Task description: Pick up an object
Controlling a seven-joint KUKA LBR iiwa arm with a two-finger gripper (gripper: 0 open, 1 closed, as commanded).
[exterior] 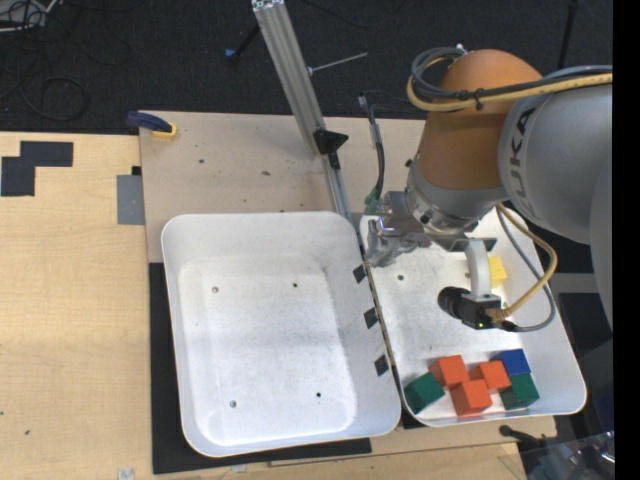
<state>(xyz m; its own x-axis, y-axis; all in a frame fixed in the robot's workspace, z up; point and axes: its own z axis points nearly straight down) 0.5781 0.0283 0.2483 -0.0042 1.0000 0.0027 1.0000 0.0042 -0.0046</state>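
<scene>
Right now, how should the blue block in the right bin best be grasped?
Probably from straight above, pinching the blue block across its far and near faces: an orange block crowds its left, a green block sits just nearer. Its outer edge looks clear.

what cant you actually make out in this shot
- Hand, camera view: the metal parts are small and cluttered, and the arm above overlaps them, so its state is unclear.
- Yellow object in the right bin: mostly hidden behind the arm's cable and a white part; its shape is unclear.
- Block pile: the blocks overlap, so an exact count is uncertain.
- Blue block: partly covered by its orange neighbour.
</scene>
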